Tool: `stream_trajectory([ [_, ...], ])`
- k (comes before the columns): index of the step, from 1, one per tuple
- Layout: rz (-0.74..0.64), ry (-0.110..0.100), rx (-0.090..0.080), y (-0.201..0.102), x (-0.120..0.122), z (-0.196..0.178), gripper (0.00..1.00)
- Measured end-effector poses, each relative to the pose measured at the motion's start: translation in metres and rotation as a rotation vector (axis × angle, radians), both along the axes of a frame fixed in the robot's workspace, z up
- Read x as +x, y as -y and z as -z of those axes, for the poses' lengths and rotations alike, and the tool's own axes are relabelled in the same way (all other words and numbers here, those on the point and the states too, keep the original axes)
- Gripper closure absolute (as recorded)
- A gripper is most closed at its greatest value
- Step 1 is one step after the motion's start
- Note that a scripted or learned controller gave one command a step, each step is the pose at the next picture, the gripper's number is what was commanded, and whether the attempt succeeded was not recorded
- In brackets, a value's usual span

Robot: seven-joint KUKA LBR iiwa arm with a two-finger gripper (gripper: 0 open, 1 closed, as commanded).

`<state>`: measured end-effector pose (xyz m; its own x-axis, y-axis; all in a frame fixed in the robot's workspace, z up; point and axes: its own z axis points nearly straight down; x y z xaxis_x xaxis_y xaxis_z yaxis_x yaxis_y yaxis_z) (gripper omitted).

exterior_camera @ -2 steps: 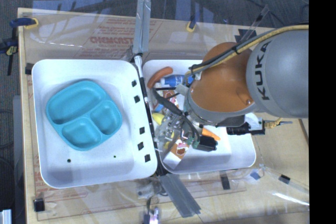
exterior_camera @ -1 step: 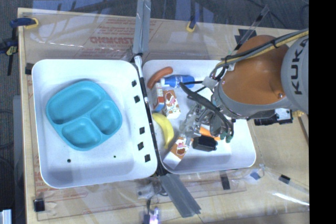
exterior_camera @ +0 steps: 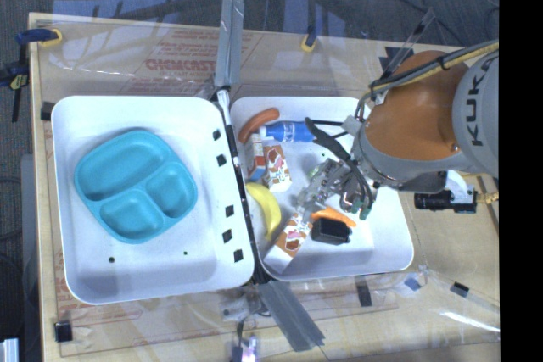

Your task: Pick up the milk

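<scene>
Looks like the approach step: end effector (exterior_camera: 316, 192) hovers by the milk carton (exterior_camera: 273, 165), can't tell its opening; next, center over it.

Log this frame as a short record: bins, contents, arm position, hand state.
left bin: shallow white bin holding a blue three-compartment plastic tray
right bin: shallow white bin with a red sausage, a blue-and-white bottle, a small white milk carton with red print, a yellow banana, a second small carton, an orange piece and a black block
arm: over the right bin
hand: beside the milk carton, finger state unclear
</scene>
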<state>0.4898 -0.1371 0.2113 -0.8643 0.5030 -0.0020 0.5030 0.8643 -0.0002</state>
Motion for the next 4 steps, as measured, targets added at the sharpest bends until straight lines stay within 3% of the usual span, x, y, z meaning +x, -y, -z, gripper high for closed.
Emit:
stream_trajectory([
  [1, -0.262, -0.001, 0.001, -0.063, -0.002, 0.011, 1.0],
  [2, -0.381, 0.0, 0.0, -0.065, -0.012, 0.019, 1.0],
  [3, -0.385, 0.003, -0.001, -0.066, -0.009, 0.008, 1.0],
  [4, -0.604, 0.002, -0.002, -0.035, -0.012, 0.01, 1.0],
])
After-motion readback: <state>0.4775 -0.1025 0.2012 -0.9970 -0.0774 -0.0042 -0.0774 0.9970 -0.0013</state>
